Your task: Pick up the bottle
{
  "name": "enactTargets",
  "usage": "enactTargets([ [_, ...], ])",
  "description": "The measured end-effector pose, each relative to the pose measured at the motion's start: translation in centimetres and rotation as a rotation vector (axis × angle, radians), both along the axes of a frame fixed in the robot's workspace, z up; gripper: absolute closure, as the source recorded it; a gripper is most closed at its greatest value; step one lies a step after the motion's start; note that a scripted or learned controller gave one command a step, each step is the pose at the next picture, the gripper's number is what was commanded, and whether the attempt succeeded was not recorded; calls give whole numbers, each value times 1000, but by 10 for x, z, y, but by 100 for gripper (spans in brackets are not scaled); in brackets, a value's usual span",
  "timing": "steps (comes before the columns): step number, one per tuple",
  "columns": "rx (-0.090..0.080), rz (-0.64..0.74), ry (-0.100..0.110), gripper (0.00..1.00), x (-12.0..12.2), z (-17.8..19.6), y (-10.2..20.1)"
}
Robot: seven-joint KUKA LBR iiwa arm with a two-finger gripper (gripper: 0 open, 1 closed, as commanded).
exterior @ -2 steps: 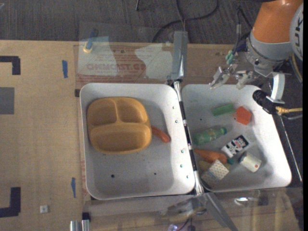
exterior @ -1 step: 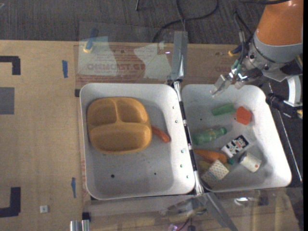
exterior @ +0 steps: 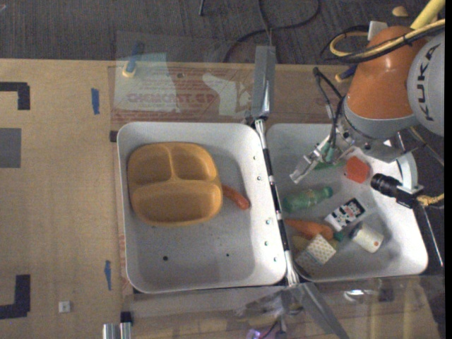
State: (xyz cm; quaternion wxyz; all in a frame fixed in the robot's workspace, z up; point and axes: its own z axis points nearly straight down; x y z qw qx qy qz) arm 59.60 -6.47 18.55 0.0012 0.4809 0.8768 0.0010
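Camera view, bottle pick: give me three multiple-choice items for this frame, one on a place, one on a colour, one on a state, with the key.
1. Which bin holds the green bottle?
A. the left bin
B. the right bin
C. neither, it lies on the bench

2. What colour is the divided plate in the left bin?
A. blue
B. white
C. yellow-orange

3. How does the bottle sit?
A. lying on its side on the bin floor
B. standing upright
C. lifted clear of the bin, between the fingers

Key: 1 B, the bottle lies in the right bin, below the gripper. 2 C, the three-compartment plate is yellow-orange against the white bin. 3 A, the bottle lies lengthwise on the bin floor, apart from the gripper above it.
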Motion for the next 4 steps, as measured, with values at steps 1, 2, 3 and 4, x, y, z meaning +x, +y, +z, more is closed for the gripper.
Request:
enactTargets([
  [1,0,-21,-8,0,2,-96,-37],
  [2,0,-26,-17,100,4,-84,-39],
  [3,-1,-2,-2,100,72,1,27],
  [4,0,-248,3,100,-46,60,-3],
])
